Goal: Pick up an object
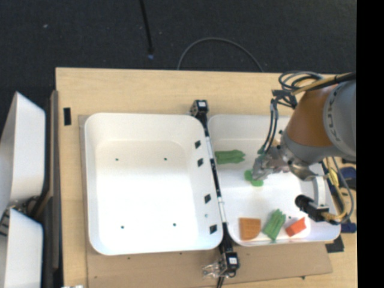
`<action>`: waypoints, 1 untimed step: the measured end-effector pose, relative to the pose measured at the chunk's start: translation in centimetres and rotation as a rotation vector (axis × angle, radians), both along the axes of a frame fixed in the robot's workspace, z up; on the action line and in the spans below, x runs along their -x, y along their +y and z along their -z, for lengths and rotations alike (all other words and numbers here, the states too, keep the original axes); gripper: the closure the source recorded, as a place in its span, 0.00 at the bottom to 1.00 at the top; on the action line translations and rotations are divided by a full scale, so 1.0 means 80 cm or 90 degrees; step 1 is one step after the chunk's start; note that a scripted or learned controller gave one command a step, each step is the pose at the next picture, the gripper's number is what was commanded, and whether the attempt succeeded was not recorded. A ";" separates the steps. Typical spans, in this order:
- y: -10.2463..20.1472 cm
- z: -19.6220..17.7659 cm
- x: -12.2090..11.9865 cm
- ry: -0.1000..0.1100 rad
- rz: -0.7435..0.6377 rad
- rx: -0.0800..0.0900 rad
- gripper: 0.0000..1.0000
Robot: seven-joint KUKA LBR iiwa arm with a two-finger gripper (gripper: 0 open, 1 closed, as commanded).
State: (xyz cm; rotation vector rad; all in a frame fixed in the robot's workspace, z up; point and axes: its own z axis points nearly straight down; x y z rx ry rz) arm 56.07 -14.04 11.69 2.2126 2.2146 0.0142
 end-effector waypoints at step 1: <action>0.000 0.001 0.000 0.001 0.001 -0.001 0.00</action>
